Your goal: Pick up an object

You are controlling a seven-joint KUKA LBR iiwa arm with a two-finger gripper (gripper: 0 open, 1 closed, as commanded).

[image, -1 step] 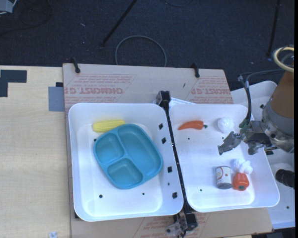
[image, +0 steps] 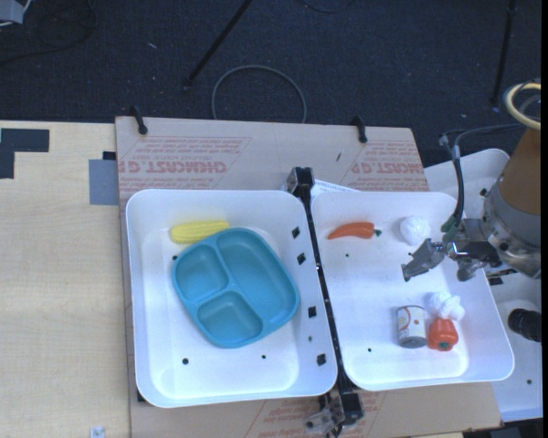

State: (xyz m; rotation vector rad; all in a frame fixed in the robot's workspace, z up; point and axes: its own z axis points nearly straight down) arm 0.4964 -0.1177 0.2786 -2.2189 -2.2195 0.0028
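The blue divided plate [image: 235, 286] fills the left bin [image: 146, 336], a yellow piece [image: 199, 231] at its far edge. In the right bin [image: 384, 377], the hand [image: 422, 261] hovers mid-bin; whether it's released or clenched, I cannot tell. The can [image: 410, 326] near the front edge looks the easiest target: descend centred over it.

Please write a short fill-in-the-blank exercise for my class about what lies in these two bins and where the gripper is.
1. The blue divided plate lies in the ____ bin.
2. Just above the plate lies a ____ corn cob.
3. The orange carrot lies in the ____ bin.
4. The gripper hovers over the ____ bin.

Missing words: left; yellow; right; right
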